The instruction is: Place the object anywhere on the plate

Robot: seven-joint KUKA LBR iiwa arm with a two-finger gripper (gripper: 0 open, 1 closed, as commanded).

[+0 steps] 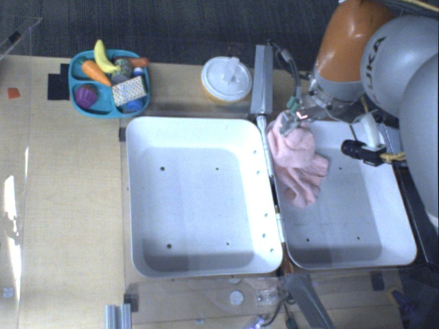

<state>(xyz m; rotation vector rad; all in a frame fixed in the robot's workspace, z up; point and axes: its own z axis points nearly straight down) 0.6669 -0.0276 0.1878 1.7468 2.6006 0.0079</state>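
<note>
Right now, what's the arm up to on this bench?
The KUKA arm has reached in over the right bin, and its hand sits at the top of a pink cloth that hangs down toward the bin floor, near the bin's left wall. The cloth looks pinched and lifted. The left bin sits beside it. A divided blue plate of toy food and a lidded cup sit behind the bins.
</note>
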